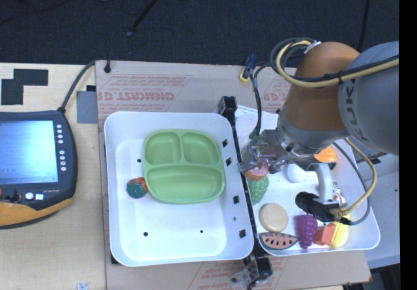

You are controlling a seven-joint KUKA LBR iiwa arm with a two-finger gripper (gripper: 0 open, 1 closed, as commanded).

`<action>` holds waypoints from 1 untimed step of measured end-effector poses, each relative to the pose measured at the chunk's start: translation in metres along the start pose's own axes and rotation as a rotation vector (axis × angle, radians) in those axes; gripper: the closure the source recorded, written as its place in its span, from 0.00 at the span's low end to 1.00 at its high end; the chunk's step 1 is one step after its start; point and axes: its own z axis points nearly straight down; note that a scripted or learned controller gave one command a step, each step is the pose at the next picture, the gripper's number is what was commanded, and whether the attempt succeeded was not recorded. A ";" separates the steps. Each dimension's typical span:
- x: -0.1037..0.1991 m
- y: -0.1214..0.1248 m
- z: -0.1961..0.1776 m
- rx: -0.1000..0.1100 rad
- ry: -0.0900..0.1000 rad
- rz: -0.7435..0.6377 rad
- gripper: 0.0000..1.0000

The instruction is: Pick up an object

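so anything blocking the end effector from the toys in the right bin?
Nothing visible. The end effector sits low at the right bin's left edge, right over the green toy; the round cookie and watermelon slice lie open nearby.

Robotics lab: teach pendant, cabling

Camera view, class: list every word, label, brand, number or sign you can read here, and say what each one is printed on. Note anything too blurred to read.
"KU": large pale letters on the grey robot arm, cut off by the picture's edge.
Red printing, upside down, on the cardboard sheet: too blurred to read for certain.
Screen and buttons of the handheld controller: too small and washed out to read.
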 end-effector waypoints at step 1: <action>-0.002 -0.007 -0.002 0.001 0.000 0.003 1.00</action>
